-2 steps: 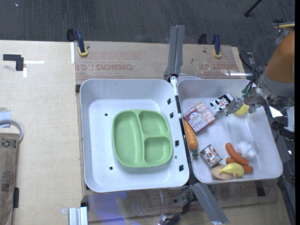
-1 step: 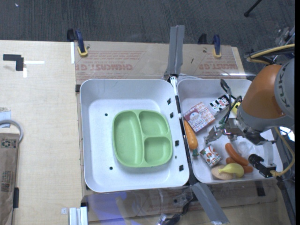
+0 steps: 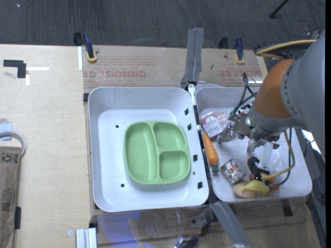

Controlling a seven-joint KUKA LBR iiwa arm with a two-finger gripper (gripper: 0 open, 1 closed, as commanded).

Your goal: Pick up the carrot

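Hand (image 3: 257, 154) hanging low over the right bin (image 3: 296, 187), wrist pointing down, too dark and cluttered to tell how it's set or whether anything's in it. Sitting over the middle of that bin, near a small printed packet (image 3: 232, 171) and a yellow banana-looking thing (image 3: 252, 189) at the front. Another packet (image 3: 214, 122) further back. Carrot (image 3: 209, 148) lying flat along the bin's left wall, a bit left of the hand, apart from it, orange with the thin end toward the back. Probably light, stiff, a bit slick and tapered, so best grabbed across the thicker middle, though tight against the wall. Green divided plate (image 3: 156, 152) in the left bin (image 3: 103, 138), all on the wooden counter (image 3: 41, 118)
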